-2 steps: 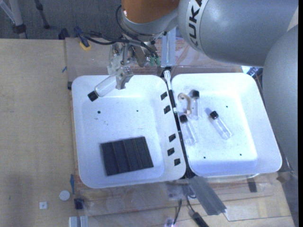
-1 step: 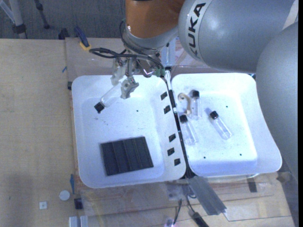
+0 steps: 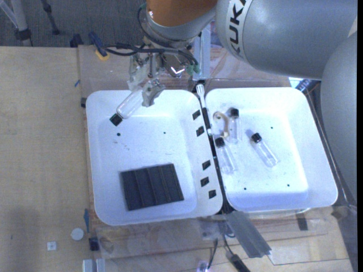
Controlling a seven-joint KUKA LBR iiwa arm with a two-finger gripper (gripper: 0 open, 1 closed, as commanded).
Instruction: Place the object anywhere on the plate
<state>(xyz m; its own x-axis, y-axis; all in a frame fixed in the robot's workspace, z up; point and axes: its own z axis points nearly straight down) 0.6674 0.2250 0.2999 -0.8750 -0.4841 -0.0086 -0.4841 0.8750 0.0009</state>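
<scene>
A dark ridged plate (image 3: 152,186) lies flat in the front part of the left bin (image 3: 102,169). Over that bin's far left corner my gripper (image 3: 145,92) is shut on the upper end of a clear vial (image 3: 128,106). The vial slants down to the left. Its black cap (image 3: 115,119) points toward the bin's left wall. The vial hangs well behind the plate and apart from it.
The right bin (image 3: 295,186) holds three more clear vials with black caps (image 3: 264,149) (image 3: 223,153) (image 3: 233,122) and a small tan loop (image 3: 219,119). Black clips (image 3: 205,164) line the wall between the bins. The arm's big grey body (image 3: 295,27) overhangs the far right.
</scene>
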